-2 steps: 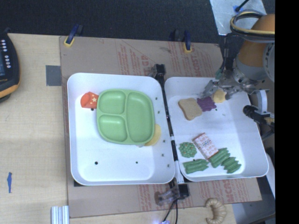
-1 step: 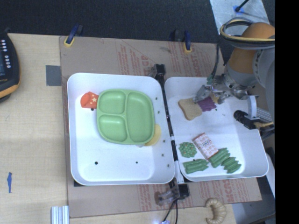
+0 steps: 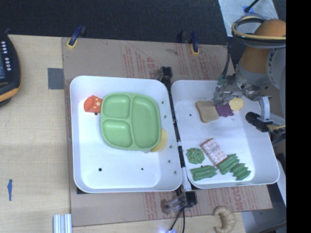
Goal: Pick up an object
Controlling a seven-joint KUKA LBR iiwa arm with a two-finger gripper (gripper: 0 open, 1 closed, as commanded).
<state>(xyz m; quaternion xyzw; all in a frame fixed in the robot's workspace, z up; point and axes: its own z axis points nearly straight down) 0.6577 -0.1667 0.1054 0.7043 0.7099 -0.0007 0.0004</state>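
A: While the claw point(image 3: 224, 97) hangs low in the right bin point(image 3: 265, 171), what sits under it?

B: A purple piece point(image 3: 224, 110), touching the tan bread slice point(image 3: 207, 111), with a yellow piece point(image 3: 236, 103) just beside. Whether the claw is parted or clenched, I cannot tell.

A: How should it be done well?

B: I'd centre over the purple piece alone, drop straight down, clear of the bread, close firmly, then lift slowly and check that something actually comes up.
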